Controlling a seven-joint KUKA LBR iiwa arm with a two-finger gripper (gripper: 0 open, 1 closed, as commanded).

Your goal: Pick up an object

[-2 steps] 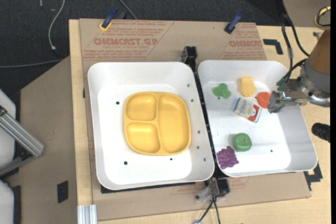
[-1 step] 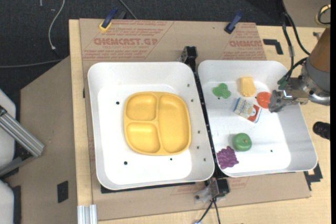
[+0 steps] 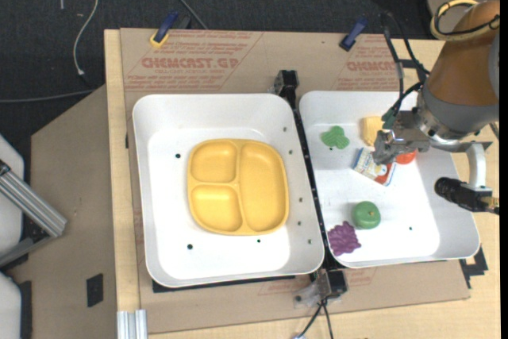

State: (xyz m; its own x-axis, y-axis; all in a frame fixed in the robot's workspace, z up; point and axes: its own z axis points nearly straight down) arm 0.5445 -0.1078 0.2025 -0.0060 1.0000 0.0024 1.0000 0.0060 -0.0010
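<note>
The right bin [image 3: 444,246] holds several small objects. A green leafy toy [image 3: 334,138] lies at its upper left, with a yellow block [image 3: 371,128] just right of it. A white and blue packet [image 3: 371,166] lies near the middle, and something red-orange [image 3: 406,158] shows beside it. A green apple [image 3: 366,214] and a purple grape bunch [image 3: 343,237] sit toward the front. My gripper [image 3: 386,145] hangs low over the packet's upper edge, between the yellow block and the red-orange thing, and partly hides both.
The left bin [image 3: 159,250] bears a yellow divided plate [image 3: 238,186]. The arm's orange band and grey wrist [image 3: 464,79] cover the right bin's far right corner. A black fitting [image 3: 464,194] juts in over its right side. Clamps stand between the bins.
</note>
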